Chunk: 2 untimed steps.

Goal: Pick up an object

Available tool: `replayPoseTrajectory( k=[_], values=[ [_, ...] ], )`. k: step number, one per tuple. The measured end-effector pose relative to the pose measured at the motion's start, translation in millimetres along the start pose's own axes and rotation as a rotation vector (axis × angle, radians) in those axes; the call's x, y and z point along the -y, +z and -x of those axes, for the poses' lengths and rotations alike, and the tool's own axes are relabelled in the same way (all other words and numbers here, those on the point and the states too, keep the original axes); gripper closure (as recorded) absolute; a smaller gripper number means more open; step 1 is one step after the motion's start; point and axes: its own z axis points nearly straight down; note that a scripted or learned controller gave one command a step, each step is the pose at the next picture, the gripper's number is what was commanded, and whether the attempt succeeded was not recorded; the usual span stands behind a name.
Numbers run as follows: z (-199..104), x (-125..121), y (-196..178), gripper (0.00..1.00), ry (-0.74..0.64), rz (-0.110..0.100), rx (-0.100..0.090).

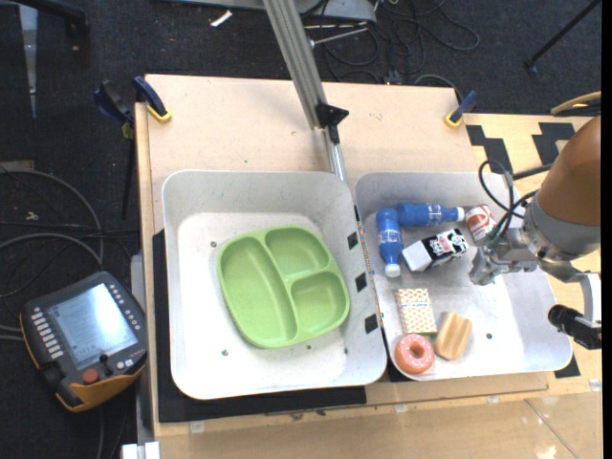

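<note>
My gripper (485,264) hangs low over the right bin (521,338), near its right-hand middle. Just left of it lies a white and black carton (435,250). A red and white can (478,220) lies just above the gripper. Two blue bottles lie in the bin's upper left, one upright in the picture (388,240) and one across (427,214). Along the front edge are a checkered cracker (415,309), a pink donut (414,353) and a tan bun (453,337). Nothing visible is held by the gripper.
The left bin (191,352) holds a green divided plate (283,286). A grey metal pole (301,55) slants down to the ridge between the bins. A teach pendant (84,338) lies on the floor at the left. The arm's orange band (579,175) is at the right edge.
</note>
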Motion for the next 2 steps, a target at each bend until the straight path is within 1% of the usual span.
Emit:
replayPoseTrajectory(
  k=[1,2],
  values=[
    [6,-9,-50,1.0,-0.002,0.005,0.002],
    [15,-10,-96,1.0,-0.001,0.005,0.003]
  ],
)
